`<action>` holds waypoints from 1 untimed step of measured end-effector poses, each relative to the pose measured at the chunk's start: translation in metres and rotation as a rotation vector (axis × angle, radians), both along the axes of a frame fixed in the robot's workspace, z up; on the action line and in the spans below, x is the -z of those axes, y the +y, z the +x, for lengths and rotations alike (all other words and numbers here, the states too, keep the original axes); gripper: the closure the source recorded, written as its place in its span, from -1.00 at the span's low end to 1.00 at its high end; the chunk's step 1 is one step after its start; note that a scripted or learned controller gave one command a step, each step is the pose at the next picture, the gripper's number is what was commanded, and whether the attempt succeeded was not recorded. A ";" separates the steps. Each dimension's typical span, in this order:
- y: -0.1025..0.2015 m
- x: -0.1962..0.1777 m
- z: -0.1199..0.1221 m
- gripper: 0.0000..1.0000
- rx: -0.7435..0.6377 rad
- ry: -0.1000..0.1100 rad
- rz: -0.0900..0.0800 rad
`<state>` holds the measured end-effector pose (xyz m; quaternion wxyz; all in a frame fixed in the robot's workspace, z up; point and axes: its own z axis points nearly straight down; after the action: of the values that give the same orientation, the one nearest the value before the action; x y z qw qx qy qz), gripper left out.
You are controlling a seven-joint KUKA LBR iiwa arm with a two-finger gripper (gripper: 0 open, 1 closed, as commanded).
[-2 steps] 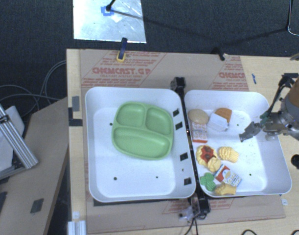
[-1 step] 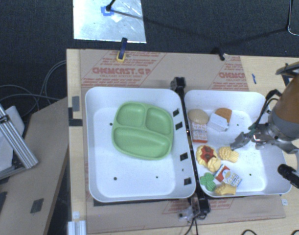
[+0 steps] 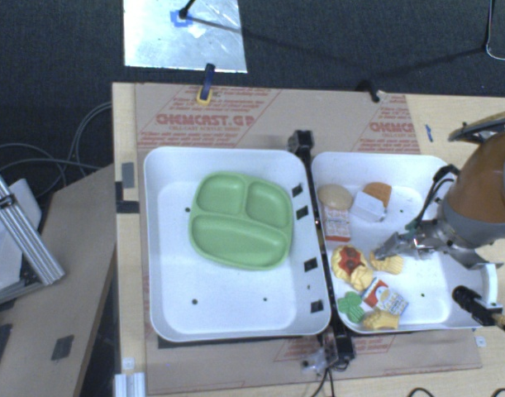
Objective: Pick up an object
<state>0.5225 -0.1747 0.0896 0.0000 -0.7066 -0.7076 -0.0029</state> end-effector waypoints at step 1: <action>-0.001 -0.016 0.004 1.00 -0.002 -0.014 -0.005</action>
<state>0.5269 -0.1757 0.1059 -0.0070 -0.7058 -0.7083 -0.0062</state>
